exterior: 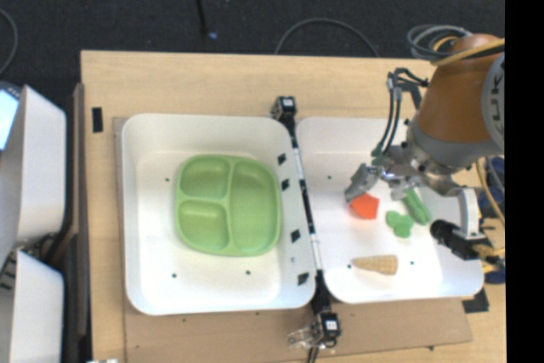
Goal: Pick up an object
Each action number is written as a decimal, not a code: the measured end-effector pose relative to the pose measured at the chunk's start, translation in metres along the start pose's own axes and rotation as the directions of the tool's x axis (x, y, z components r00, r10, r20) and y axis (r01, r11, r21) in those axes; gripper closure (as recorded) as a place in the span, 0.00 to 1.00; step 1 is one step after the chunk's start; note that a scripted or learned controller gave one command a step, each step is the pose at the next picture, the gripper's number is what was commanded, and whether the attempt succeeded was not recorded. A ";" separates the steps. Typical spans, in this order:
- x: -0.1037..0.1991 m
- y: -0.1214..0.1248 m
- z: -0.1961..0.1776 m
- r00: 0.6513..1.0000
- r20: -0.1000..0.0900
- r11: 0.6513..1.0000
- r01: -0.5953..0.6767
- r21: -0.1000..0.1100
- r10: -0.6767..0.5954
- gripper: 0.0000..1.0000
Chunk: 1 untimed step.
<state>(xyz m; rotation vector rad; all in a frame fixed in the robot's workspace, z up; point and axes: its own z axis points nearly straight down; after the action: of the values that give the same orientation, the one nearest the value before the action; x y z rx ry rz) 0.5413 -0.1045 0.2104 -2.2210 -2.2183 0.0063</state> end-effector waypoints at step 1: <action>-0.010 -0.006 0.053 1.000 0.000 1.000 -0.001 0.000 0.001 0.00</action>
<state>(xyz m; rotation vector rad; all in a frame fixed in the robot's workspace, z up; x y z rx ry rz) 0.5346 -0.1145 0.1570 -2.2215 -2.2177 0.0062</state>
